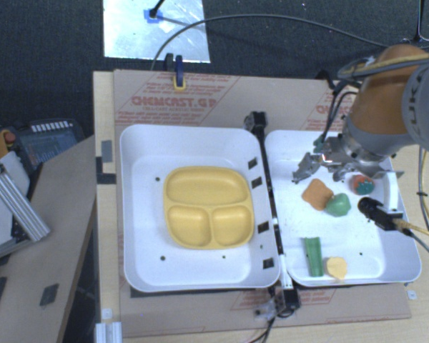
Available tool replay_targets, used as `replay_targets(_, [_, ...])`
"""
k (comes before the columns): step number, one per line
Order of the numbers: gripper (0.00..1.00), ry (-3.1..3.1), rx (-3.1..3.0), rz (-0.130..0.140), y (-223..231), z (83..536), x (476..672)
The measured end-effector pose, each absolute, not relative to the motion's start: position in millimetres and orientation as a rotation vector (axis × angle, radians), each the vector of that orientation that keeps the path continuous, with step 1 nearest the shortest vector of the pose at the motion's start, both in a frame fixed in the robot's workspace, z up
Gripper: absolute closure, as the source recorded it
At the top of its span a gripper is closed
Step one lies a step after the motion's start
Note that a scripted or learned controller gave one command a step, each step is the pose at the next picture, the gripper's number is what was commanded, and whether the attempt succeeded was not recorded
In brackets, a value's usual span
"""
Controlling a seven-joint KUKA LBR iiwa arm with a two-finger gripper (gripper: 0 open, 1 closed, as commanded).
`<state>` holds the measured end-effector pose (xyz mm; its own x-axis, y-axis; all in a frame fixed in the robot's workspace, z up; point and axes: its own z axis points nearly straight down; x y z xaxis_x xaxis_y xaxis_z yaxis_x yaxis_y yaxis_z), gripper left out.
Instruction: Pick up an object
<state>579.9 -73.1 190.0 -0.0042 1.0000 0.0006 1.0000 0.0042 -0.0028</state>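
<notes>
The grey two-finger gripper [309,168] hangs released, holding nothing, in the right white bin [404,263]. The orange rounded toy block [317,194] lies just below it, toward the bin's front.

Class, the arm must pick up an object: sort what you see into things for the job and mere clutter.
Job: gripper; orange block; green rounded toy; green stick; yellow disc; red-and-green ball.
Clutter: yellow divided tray; blue clamp; foil sheet.

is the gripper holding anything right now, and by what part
Nothing held: the gripper hovers above the right bin, its open fingers bare, just up-left of the orange piece.
</notes>
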Motion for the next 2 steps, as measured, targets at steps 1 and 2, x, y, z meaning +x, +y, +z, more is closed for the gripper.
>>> replay_targets(1, [0.0, -2.22, -2.218, 0.004, -72.6, 137.5, 579.3])
replay_targets(2, [0.0, -2.222, -2.219, 0.002, -72.1, 85.7, 579.1])
